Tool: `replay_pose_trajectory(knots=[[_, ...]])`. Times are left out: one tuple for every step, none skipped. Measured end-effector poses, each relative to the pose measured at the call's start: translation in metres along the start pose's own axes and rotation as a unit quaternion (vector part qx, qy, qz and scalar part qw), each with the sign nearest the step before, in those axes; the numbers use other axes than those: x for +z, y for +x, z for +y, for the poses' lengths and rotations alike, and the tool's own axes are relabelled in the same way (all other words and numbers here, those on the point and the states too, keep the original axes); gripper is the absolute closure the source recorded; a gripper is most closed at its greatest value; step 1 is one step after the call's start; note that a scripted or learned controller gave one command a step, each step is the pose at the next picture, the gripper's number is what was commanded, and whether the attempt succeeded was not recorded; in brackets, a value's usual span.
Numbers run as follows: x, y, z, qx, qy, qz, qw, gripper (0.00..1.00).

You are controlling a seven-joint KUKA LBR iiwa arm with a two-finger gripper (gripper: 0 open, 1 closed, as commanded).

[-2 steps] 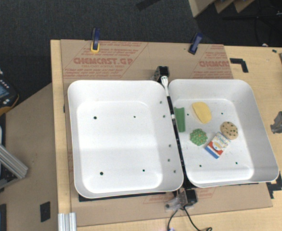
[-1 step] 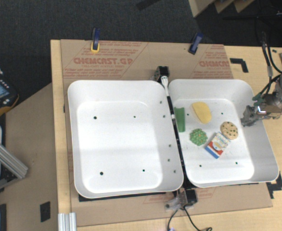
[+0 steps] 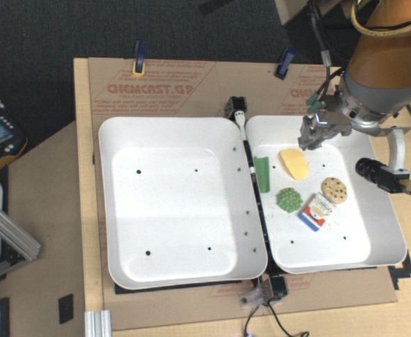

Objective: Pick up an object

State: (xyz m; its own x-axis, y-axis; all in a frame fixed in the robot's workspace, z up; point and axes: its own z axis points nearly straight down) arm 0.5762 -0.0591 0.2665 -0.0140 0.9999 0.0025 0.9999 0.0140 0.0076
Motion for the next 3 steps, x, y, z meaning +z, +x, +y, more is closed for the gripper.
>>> replay_pose_trajectory(knots=[[0.015,-0.030,-0.050,0.009,0.007,-0.001,0.9999,1.00],[-0.046,0.017,-0.004,0.004,-0.001,-0.002,1.0000,1.00],[-0.003,-0.029,-0.039,0.009,0.007,-0.001,0.9999,1.00]])
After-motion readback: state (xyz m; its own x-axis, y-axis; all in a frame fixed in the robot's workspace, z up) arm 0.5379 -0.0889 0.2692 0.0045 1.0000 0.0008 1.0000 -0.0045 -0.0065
